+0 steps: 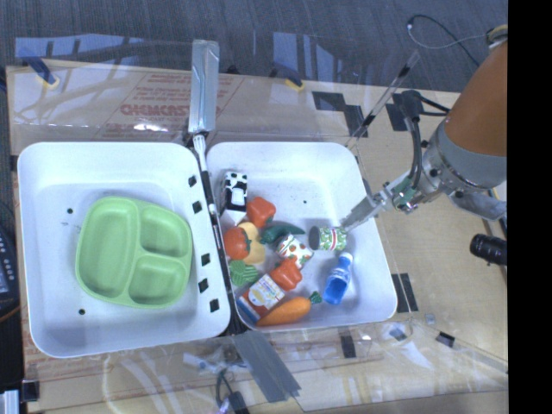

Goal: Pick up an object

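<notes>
Camera view has the gripper [345,223] low in the right bin [285,158], its tip at the right end of a small green-and-white can [328,238] — touching or nearly so. Whether it is open or closed cannot be told, and nothing is visibly held. The can lies on its side, long axis roughly left-right, just below-left of the tip. A blue bottle [338,278] lies just below, and a carrot [285,311] sits further toward the frame's bottom.

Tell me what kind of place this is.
Likely a robotics lab's grasping test bench: a robot arm reaches over two white bins, one heaped with toy food such as a plastic carrot, the other holding a green divided plate.
</notes>
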